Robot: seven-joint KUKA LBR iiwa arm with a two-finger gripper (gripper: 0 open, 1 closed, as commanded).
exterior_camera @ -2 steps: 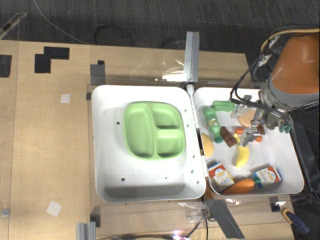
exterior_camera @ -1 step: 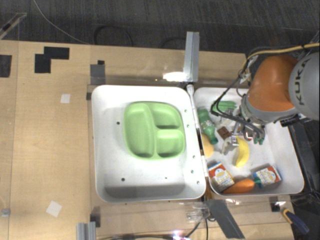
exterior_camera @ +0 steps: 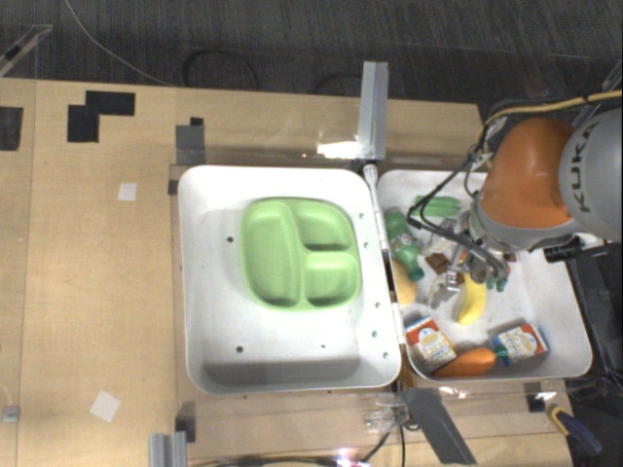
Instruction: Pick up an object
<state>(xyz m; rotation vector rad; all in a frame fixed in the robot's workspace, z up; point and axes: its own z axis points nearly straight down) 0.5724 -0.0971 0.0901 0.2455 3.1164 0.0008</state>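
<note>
The tool [exterior_camera: 458, 282] hangs low over the right bin [exterior_camera: 560, 300], in the right-middle of the frame, under the grey arm [exterior_camera: 594, 178] and its orange band [exterior_camera: 524, 178]. Cables and fittings crowd it, so I cannot tell how the tool is set, and nothing can be made out in its grasp. Just right of it and below lies a yellow banana [exterior_camera: 472, 303]. To its left a green bottle [exterior_camera: 401, 236] lies against the bin's left wall, with a green piece [exterior_camera: 438, 205] above it near the top of the bin. Along the bin's lower edge sit a small printed carton [exterior_camera: 429, 341], an orange carrot-like item [exterior_camera: 467, 361] and a second small carton [exterior_camera: 516, 341] to the right.

The left bin [exterior_camera: 209, 280] takes the middle of the frame and holds a green divided tray [exterior_camera: 297, 253] with 3 compartments, lying near the bin's upper middle. Both bins rest on the light wooden bench [exterior_camera: 88, 290].
</note>
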